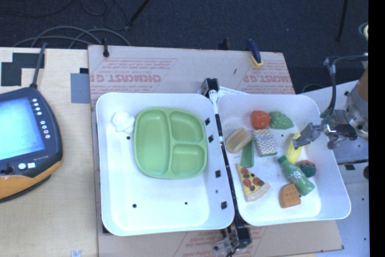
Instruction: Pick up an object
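Two white bins (114, 201): left holds green plate (170, 143), right toy foods (264, 144)

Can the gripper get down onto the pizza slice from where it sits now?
Probably yes. The pizza slice lies flat with bare bin floor around it, and the gripper sits at the right bin's far edge, nothing between.

Two white bins (159, 219) sit on brown cardboard printed with red lettering. In the left bin lies a pale green divided plate (170, 142), with a white crumpled lump (123, 122) beside it. Right of the plate: a red tomato (260, 119), a green leafy piece (281, 121), a yellow banana (293, 149), a green bottle (295, 176) and a pizza slice (252, 183), yellow with red dots.
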Controlling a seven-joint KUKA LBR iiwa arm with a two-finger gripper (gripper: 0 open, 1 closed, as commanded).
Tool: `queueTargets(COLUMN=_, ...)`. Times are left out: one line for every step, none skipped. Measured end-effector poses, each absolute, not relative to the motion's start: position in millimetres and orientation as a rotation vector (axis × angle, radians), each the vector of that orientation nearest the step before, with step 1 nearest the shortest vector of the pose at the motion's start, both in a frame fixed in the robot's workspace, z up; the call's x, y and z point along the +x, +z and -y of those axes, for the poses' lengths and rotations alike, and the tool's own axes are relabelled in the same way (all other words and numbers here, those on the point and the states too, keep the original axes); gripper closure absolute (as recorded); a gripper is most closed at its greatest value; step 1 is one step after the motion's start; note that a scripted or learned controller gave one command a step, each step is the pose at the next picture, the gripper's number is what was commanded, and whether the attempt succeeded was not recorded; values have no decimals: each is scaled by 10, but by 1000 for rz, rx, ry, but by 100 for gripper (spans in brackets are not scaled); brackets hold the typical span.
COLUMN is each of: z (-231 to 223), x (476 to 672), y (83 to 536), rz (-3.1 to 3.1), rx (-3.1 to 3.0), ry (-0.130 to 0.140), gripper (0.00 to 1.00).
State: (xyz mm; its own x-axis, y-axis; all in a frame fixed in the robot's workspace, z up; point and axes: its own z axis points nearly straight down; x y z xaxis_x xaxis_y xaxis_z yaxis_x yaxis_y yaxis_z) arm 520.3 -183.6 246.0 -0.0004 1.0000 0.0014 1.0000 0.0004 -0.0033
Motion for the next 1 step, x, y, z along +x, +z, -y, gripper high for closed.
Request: queueTargets(z=1845, x=5201, y=2557, rz=2219, rx=-2217, ry=3, gripper=100)
